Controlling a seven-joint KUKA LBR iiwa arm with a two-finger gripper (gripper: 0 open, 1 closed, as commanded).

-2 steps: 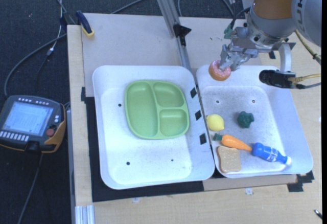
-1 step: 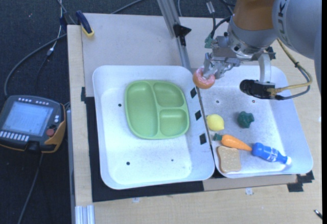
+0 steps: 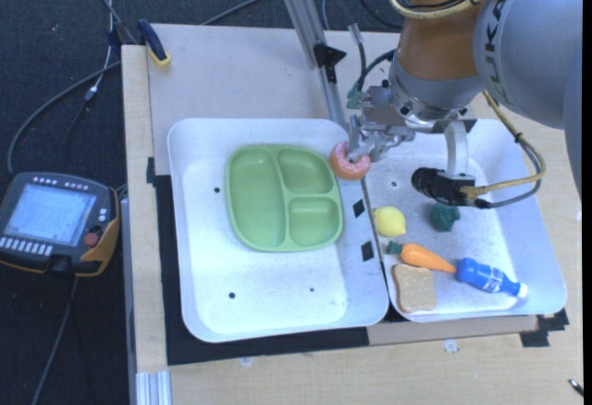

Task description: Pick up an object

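A pale wooden bench (image 3: pixel 139 209) on dark carpet bears two white bins: the left bin (image 3: pixel 199 301) holds a green divided plate (image 3: pixel 282 197), the right bin (image 3: pixel 546 274) toy bread, carrot, lemon and blue bottle. The gripper (image 3: pixel 359 152) hangs over the bins' shared rim, closed on a pink doughnut (image 3: pixel 350 162). Part of "KUKA" shows on the arm.
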